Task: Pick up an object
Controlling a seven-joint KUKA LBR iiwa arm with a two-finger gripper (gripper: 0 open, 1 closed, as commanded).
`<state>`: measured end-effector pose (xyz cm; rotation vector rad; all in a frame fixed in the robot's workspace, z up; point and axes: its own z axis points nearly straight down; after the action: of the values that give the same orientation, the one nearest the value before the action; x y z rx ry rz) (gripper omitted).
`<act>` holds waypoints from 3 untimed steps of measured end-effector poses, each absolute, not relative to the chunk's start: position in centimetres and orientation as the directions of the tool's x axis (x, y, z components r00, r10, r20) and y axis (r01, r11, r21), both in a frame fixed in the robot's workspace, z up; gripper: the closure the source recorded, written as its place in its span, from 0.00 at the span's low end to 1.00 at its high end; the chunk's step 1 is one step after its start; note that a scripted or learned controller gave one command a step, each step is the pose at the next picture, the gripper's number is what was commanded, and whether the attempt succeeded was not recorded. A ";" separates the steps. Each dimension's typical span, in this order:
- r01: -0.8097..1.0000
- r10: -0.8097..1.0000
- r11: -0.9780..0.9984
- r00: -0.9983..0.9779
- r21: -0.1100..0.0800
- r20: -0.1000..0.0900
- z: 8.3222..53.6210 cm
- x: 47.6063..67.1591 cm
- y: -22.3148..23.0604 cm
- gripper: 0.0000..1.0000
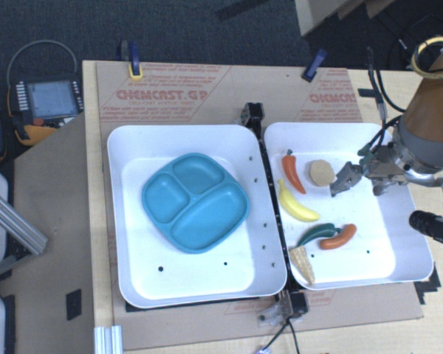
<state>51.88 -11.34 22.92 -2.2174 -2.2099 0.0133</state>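
**Ana:** Food toys lie in the right bin (406, 268): a round cookie (322, 172) at about ten o'clock, a red pepper (293, 174) just beside it, a banana (297, 204) below, then a green pepper (317, 233) touching a sausage (338, 237) near six o'clock.

**Ben:** And the tool (360, 178)?

**Ana:** It hovers just at three o'clock of the cookie, and holds nothing. I cannot tell if it is open or closed.

**Ben:** Which thing is easiest, you think?

**Ana:** Probably the cookie. It looks light and stiff, maybe a little slippery plastic. I would take it across its round edge, because it lies flat and low.

**Ben:** The left bin (125, 220)?

**Ana:** It carries a blue plate (196, 201) with sections.
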 end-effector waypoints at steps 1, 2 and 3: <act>1.000 1.000 0.000 0.000 -0.001 0.000 23.6 52.1 -11.3 0.00; 1.000 1.000 -0.002 0.002 -0.008 0.002 18.2 51.5 -12.2 0.00; 1.000 1.000 0.000 0.000 -0.005 0.002 12.0 51.9 -11.8 0.00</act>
<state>51.91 -11.81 12.03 -2.2180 -2.2171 0.0034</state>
